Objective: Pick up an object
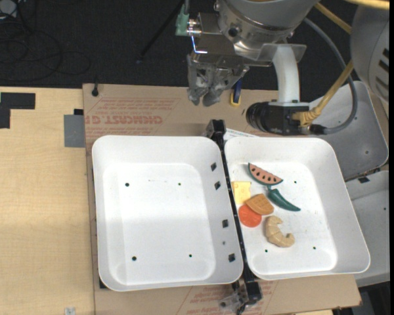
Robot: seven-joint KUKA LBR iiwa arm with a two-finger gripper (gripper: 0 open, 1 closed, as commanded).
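- Nearest the camera, a black clamp fitting (240,298) sits at the bottom end of the seam between the two bins, on the brown cardboard sheet (144,113) beneath them
- Left shallow white plastic bin (108,176) shows only its bare floor with four small dark holes
- Right shallow white plastic bin (341,195) holds five toy foods gathered in its left half, close to the black divider strip (224,195)
- Red watermelon slice with green rind (265,174) lies farthest back in the group
- Dark green curved pepper (284,199) lies just in front of the slice, pointing right
- Pale yellow square cheese piece (241,190) sits beside the divider, touching the tan oval bread piece (260,205)
- Round orange-red tomato slice (249,218) is partly under the bread
- Beige croissant (278,232) lies frontmost, just apart from the rest
- Grey two-finger gripper (211,94) hangs above the cardboard behind the bins, well apart from every toy; whether its claw is released or clenched cannot be told, and nothing is seen between it
- Grey arm with an orange band (269,5) enters from the upper right
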